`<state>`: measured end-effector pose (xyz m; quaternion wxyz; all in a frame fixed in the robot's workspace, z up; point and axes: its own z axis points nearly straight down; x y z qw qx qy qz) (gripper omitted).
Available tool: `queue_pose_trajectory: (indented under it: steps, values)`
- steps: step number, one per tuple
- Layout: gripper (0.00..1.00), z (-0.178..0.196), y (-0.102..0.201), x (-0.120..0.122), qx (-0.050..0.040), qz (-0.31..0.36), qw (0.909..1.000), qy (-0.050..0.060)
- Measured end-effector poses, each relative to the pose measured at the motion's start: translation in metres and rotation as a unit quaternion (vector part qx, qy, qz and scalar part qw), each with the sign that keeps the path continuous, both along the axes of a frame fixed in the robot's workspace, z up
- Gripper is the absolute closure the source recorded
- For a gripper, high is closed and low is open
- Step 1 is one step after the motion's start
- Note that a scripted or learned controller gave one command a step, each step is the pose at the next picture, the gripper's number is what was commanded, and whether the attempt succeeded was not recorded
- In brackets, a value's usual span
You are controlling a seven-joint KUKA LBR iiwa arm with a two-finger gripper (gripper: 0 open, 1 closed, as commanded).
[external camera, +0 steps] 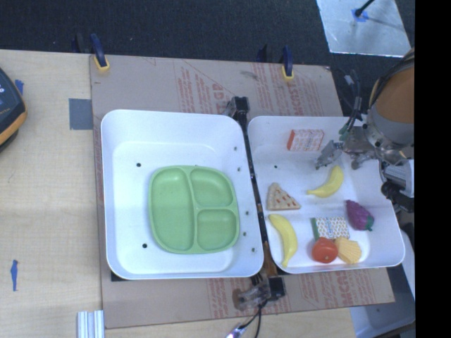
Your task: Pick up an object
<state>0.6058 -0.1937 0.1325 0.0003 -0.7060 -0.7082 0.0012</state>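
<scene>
Arm: we see the grey arm with its orange band (396, 94) reaching in from the right, over the far right corner of the right bin (278, 134).
Tool: the tool (343, 155) hangs over the far half of the right bin, its 2 fingers spread apart with nothing between them, so we read it as released.
Small banana: a small banana (328, 183) lies just below the tool in the view; its long axis runs on a diagonal, one end pointing up-right toward the tool, the other down-left toward the bin's middle. We cannot tell whether the fingertips touch it.
Large banana: a large banana (284, 237) lies near the front left of the same bin, its long axis running roughly near-to-far, curved.
Other items: we count a pink box (305, 141) at the far side, a sandwich wedge (282, 198), a purple eggplant (359, 215), a patterned card (331, 227), a tomato (324, 250) and a yellow piece (349, 250) touching it.
Left bin: the left bin (123, 189) holds a green divided plate (192, 208) with 3 compartments.
Table: both bins sit side by side on a cardboard sheet (211, 83) on the table (42, 210).
</scene>
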Motion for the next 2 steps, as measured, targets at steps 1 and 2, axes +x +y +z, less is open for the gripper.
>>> queue_pose_trajectory:
  steps: [1,2]
  values:
    - [0.0,-0.035,0.014,-0.015,0.0003,0.0,1.0,0.001]
    - [0.0,-0.041,0.024,-0.089,0.0008,0.001,1.0,0.001]
